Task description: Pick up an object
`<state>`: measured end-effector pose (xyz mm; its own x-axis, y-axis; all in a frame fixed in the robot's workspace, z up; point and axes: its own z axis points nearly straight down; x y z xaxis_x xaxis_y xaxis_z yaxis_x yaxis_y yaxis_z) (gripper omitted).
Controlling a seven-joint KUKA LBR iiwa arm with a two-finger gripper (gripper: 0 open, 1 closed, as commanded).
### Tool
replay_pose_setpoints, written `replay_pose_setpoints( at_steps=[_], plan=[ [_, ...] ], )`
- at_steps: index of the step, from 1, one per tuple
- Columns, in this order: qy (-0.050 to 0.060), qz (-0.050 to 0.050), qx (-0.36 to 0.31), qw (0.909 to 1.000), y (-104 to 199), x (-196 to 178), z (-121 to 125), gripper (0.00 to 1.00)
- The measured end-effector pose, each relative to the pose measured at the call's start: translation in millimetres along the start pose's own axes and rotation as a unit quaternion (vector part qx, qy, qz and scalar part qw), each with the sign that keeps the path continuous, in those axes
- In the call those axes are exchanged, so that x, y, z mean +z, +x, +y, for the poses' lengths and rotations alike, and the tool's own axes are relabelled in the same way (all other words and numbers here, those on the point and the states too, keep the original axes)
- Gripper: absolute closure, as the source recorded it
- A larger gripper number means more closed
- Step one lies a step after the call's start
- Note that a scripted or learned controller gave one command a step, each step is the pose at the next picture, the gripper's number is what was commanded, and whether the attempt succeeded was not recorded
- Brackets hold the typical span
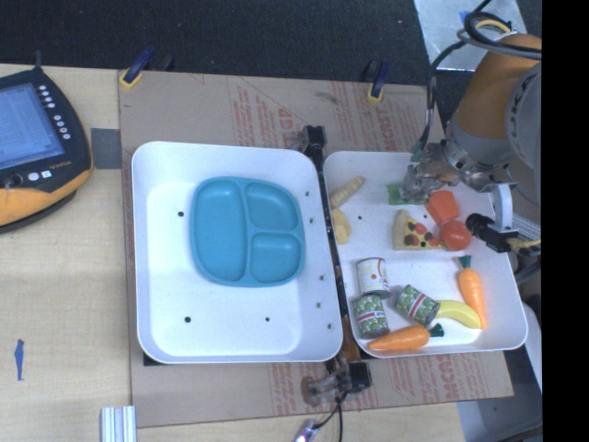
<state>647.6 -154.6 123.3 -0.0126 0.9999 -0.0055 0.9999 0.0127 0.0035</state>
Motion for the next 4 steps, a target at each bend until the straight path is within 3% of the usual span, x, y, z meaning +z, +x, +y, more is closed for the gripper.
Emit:
replay_pose_setpoints(
  at_steps=[1,2,3,4],
  plan=[
    [0.0,0.0,0.0,1.0,0.1,0.1,-0.1,0.0],
    [-0.003,-0.001,-0.001,1.0,-1.0,-10.3,0.6,1.0],
    [-0.002,-0.001,-0.001,1.0,-1.0,-10.2,0.5,0.0],
    [0.003,0.002,0.003,1.0,-3.0,32.0,8.3,0.0]
  ],
)
